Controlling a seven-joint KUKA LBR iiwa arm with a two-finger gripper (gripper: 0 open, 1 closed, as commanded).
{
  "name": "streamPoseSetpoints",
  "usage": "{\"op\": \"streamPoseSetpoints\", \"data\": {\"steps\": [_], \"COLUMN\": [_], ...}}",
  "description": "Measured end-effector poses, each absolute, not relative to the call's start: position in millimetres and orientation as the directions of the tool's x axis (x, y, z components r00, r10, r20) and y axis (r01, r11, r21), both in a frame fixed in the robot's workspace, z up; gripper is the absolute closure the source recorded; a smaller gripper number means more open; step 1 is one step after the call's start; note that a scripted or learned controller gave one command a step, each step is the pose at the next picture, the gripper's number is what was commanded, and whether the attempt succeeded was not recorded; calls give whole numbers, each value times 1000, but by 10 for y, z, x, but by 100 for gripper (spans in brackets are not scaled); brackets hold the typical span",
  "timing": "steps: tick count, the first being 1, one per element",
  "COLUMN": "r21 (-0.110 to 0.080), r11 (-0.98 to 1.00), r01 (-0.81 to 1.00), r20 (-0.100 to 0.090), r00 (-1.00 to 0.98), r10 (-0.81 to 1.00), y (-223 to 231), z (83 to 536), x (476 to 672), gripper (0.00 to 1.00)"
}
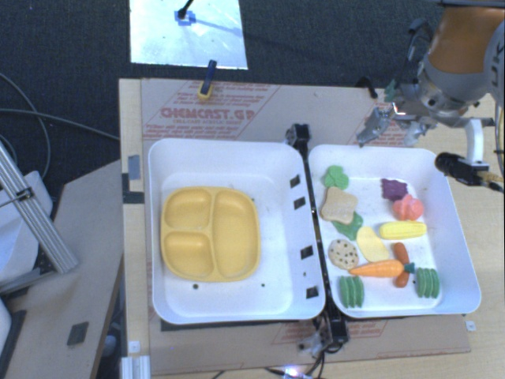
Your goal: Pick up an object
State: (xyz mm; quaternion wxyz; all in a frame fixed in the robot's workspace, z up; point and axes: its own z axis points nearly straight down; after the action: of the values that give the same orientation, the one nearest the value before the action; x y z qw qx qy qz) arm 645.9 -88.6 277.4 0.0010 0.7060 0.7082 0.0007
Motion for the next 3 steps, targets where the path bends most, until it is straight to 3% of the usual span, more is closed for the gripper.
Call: {"op": "streamPoseSetpoints", "data": {"steps": [1,2,3], "r21": [-12,-6,-7], "r11": [1,1,-6], "r01": [1000,1000,1000], "r20": [3,2,-1], "r00": [-1,-1,6], "r10": [1000,1000,1000], "y": [-657,-383,-961], "z": [1982,1828,989], "x": [5633,5060,4879], "gripper": [0,0,0]}}
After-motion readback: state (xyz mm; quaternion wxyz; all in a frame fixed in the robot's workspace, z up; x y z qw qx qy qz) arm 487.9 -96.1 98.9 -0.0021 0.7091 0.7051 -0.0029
